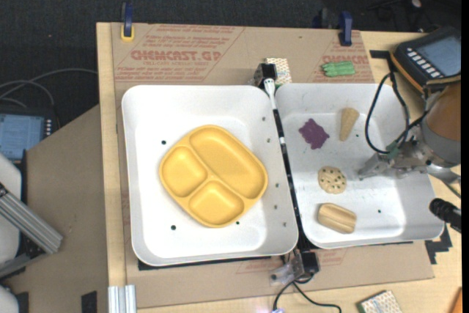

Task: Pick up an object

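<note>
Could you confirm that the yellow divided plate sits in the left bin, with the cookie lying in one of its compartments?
Not quite. The camera view shows the yellow plate in the left bin, but the cookie lies in the right bin, between the purple piece and the bread roll.

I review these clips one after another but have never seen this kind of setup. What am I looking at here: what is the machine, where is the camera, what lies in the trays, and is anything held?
One camera looks down at a slant on a bench with two white bins. The robot arm, grey and orange, reaches in from the right; its gripper sits low over the right bin, with nothing visibly between its fingers. That bin holds a purple piece, a cone-shaped item, a cookie and a tan bread-like block. The left bin holds a yellow divided plate. A green item lies on the board behind.
</note>
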Available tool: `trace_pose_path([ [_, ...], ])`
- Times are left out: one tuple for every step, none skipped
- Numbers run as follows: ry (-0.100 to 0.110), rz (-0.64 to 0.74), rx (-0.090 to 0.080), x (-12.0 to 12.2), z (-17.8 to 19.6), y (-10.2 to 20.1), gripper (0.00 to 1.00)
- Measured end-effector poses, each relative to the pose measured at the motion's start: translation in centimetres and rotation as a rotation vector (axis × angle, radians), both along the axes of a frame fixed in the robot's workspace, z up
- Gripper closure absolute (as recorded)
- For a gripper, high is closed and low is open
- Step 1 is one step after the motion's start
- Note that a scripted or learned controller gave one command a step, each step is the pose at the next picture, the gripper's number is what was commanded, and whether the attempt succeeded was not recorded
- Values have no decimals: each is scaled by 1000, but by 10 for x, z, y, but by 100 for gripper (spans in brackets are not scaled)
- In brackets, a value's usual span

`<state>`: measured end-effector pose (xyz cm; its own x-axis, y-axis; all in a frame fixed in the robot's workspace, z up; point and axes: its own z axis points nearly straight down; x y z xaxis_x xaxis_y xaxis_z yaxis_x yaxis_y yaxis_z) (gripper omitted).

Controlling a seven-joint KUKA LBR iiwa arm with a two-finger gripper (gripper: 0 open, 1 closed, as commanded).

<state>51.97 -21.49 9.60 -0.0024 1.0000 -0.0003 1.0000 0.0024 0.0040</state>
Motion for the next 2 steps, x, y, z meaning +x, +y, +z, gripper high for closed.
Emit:
trace_pose_path([
  [-14, 6, -4, 71, 121, 46, 0],
  [6, -7, 0, 43, 100, -12, 0],
])
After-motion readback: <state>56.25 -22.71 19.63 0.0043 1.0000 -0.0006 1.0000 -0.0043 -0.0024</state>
